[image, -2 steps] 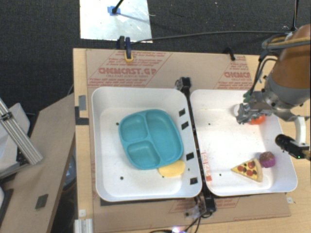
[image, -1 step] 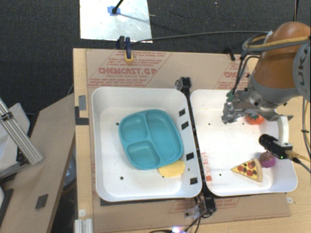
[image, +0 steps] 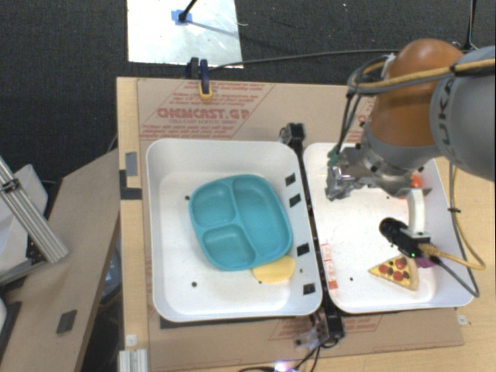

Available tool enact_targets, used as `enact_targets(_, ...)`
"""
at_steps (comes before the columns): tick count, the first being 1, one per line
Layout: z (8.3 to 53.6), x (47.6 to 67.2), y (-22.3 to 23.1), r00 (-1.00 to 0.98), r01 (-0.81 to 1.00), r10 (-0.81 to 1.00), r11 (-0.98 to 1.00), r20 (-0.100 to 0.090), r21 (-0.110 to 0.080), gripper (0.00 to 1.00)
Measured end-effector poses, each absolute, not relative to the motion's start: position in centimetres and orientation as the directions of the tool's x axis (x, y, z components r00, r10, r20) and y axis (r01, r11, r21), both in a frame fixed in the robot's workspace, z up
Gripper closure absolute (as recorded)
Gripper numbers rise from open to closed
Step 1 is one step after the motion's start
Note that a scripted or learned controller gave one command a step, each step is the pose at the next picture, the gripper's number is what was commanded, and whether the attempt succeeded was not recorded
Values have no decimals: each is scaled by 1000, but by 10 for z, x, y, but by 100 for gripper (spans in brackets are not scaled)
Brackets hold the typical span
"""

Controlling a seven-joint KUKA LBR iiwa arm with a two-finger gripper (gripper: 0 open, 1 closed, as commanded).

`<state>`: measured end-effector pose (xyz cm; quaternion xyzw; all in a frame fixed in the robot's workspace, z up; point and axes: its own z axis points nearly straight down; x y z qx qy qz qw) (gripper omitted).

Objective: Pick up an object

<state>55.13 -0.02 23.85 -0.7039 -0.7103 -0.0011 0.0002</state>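
The gripper (image: 339, 183), open or clenched I could not tell, hung over the right bin (image: 353, 273); its pizza slice (image: 397, 272) looked light and stiff, best pinched across the crust.

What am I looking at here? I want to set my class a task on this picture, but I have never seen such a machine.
This is one picture from a camera fixed above a bench, looking down at a slant. The grey machine is a robot arm reaching in from the right. Its gripper, the part meant to grasp things, hangs over the right bin. That bin contains a toy pizza slice. The left bin contains a blue divided plate with a flat yellow piece at its near edge. The gripper does not appear to hold anything.
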Motion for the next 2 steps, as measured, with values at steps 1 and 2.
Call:
enact_targets(1, 225, 542, 50, -9, 1000, 1000, 9, 2, 1, 100)
enact_targets(2, 235, 535, 105, -10, 1000, 1000, 10, 2, 1, 100)
